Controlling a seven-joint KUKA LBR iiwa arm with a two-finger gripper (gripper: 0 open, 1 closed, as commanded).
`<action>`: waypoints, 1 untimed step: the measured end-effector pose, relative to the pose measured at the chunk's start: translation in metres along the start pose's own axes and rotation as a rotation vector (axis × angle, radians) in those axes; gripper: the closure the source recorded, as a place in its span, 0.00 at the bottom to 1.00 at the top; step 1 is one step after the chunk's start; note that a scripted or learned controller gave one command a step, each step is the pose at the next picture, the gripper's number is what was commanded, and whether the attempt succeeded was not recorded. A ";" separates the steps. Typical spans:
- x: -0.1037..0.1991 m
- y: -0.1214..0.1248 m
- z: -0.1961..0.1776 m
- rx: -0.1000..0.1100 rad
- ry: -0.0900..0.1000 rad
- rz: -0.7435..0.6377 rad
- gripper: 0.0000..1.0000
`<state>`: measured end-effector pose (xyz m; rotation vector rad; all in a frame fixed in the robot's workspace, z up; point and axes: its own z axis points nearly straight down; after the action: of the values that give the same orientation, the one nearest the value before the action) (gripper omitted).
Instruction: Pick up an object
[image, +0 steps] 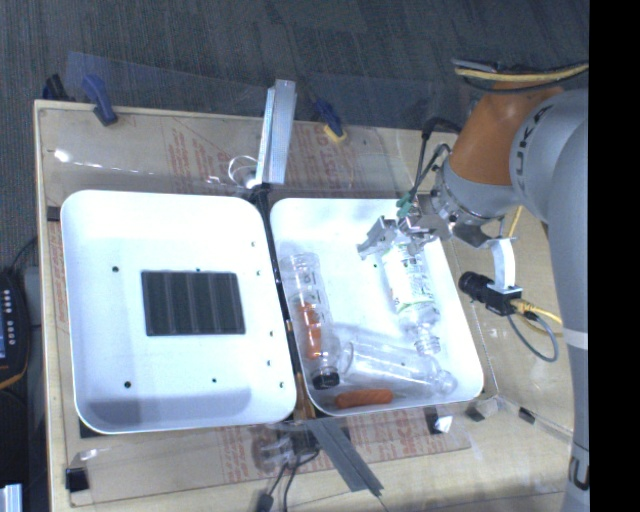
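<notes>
Bright overhead glare on white bins (90, 215)

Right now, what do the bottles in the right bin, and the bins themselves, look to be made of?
The bottles look like clear, glossy plastic: the bin floor shows through their walls and highlights glint on them; glass cannot be ruled out. The right bin and left bin look like smooth white moulded plastic, with rounded corners and bright sheen.
</notes>
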<state>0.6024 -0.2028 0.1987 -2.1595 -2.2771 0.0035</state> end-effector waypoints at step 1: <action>-0.005 -0.034 0.014 0.001 0.000 -0.022 0.00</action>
<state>0.5690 -0.2094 0.1848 -2.1343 -2.3000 0.0043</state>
